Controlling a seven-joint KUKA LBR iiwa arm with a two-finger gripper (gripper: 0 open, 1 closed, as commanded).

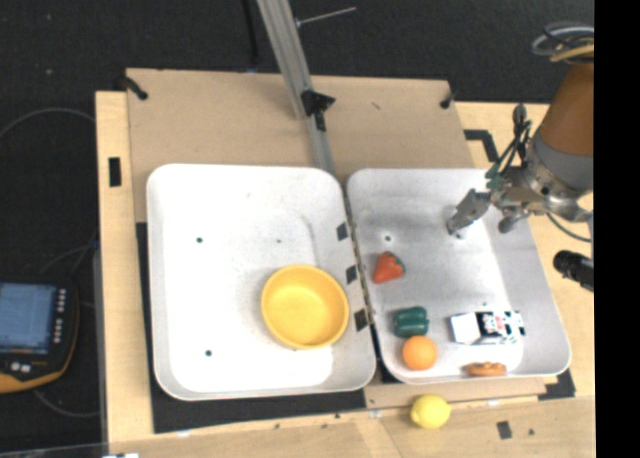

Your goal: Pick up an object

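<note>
My gripper (488,218) hangs over the upper right part of the right bin (420,201), open, with nothing between its fingers. Below it in that bin lie a red object (388,268), a green object (410,321), an orange ball (420,353), a white box with dark print (487,327) and a flat orange piece (486,369) at the front rim. The red object is the closest, down and to the left of the gripper. A yellow bowl (305,306) sits in the left bin (220,226) near its front right.
A yellow lemon-like fruit (430,411) lies on the bench in front of the right bin. A slanted metal pole (290,46) stands at the back between the bins. A handheld pendant (30,331) rests at far left.
</note>
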